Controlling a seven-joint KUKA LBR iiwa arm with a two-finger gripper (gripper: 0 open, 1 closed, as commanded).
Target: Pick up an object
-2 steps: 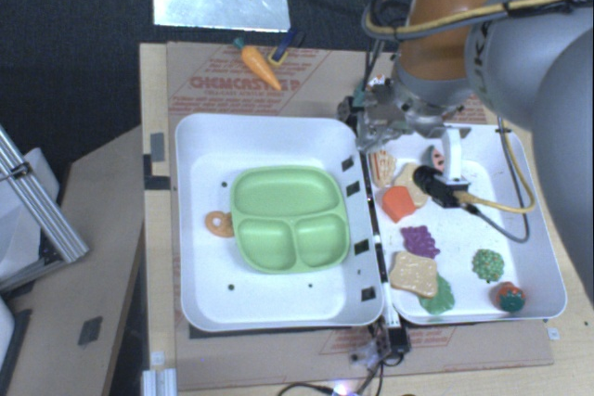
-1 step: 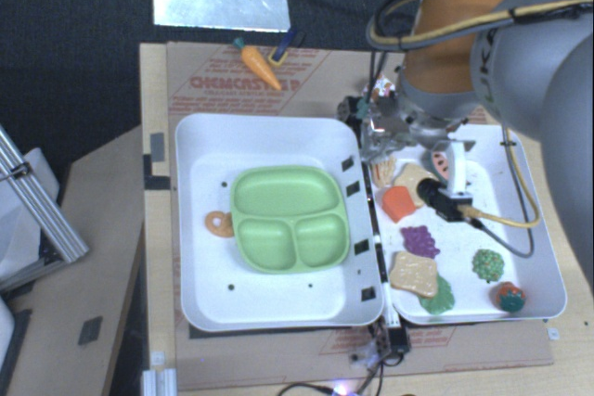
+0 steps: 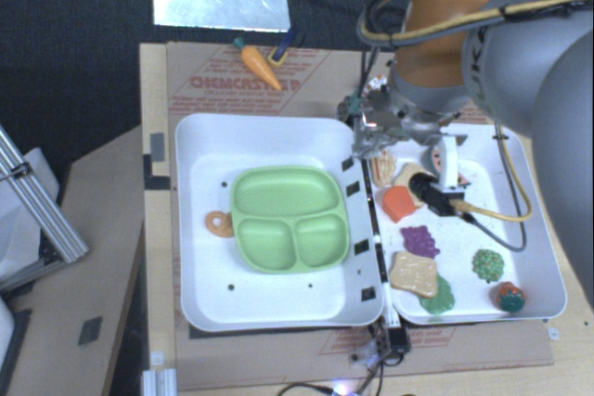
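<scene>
My gripper [image 3: 370, 142] hangs low over the far left corner of the right bin [image 3: 543, 287], close to the wall that divides the two bins. Directly in front of it lies a tan striped toy [image 3: 383, 170], and an orange-red piece [image 3: 399, 203] sits just nearer still. Further forward in the same bin are purple grapes [image 3: 420, 241], a slice of toast [image 3: 413, 273] on a green leaf [image 3: 440, 297], a broccoli floret [image 3: 487, 264] and a red and green ball [image 3: 509, 297]. I see nothing lifted by the gripper.
The left bin [image 3: 200, 153] holds a green divided plate [image 3: 288, 218] and a small tan ring [image 3: 220, 223] beside it. An orange carrot [image 3: 260, 67] lies on the cardboard behind the bins. The arm covers the far right part of the right bin.
</scene>
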